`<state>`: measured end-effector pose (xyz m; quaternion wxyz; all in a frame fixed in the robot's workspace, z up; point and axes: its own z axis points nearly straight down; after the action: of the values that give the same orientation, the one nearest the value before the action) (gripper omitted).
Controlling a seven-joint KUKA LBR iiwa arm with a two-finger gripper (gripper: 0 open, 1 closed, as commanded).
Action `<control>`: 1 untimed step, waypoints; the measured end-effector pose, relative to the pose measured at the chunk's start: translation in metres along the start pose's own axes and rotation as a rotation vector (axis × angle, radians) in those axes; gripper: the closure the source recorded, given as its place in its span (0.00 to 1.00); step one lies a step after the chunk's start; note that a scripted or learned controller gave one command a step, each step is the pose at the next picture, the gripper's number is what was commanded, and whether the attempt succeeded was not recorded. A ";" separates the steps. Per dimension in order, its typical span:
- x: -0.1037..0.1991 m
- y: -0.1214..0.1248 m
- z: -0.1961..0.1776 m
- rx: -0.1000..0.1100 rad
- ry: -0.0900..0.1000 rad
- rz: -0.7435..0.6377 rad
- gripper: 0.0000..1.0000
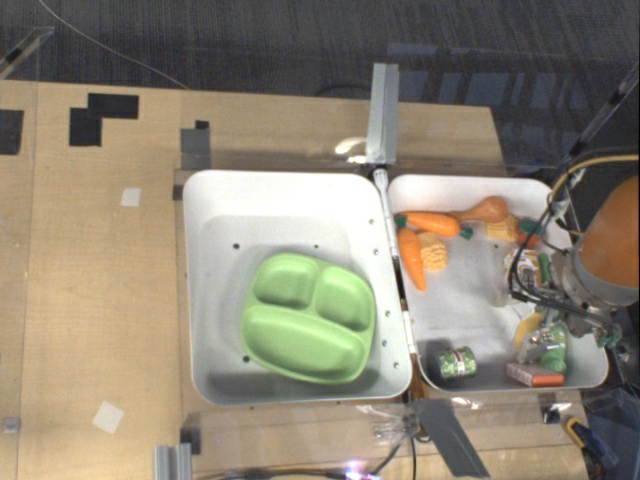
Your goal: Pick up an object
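Right bin (470,313) holds end effector (545,343) among cluttered objects

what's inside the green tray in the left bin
Nothing that I can see: the green tray shows three bare compartments, two small ones at the back and one long one in front. It lies in the left bin; whatever is under it is covered.

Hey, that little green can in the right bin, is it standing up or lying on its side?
Lying on its side. The green can shows its long side and one round end, near the front edge of the right bin.
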<state>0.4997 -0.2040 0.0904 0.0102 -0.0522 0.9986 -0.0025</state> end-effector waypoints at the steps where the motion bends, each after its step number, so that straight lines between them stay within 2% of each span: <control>1: -0.031 -0.004 0.001 0.000 0.004 -0.192 0.00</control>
<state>0.5305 -0.2052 0.0902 0.0078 -0.1478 0.9890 -0.0034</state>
